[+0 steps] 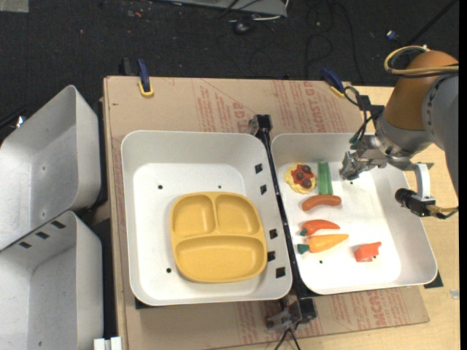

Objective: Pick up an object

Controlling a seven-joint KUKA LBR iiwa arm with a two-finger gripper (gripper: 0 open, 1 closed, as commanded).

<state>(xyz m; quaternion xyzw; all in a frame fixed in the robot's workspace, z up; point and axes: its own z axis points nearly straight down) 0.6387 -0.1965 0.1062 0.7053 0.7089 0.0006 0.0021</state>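
Note:
The right bin [408,268] holds several toy foods: a small pizza slice [300,177], a green stick [324,179], a sausage [322,203], a red-orange pepper [319,227], a carrot [325,243] and a small orange piece [367,251]. My gripper [351,168] hangs over the back of that bin, just right of the green stick and above the sausage. Nothing shows between its fingers.
The left bin [139,195] holds a yellow divided tray [217,236]. A black divider [273,188] separates the bins. Two white tubs [44,195] stand off the bench at the left. The arm's orange band [412,93] and a cable clip [416,201] overhang the right bin's right side.

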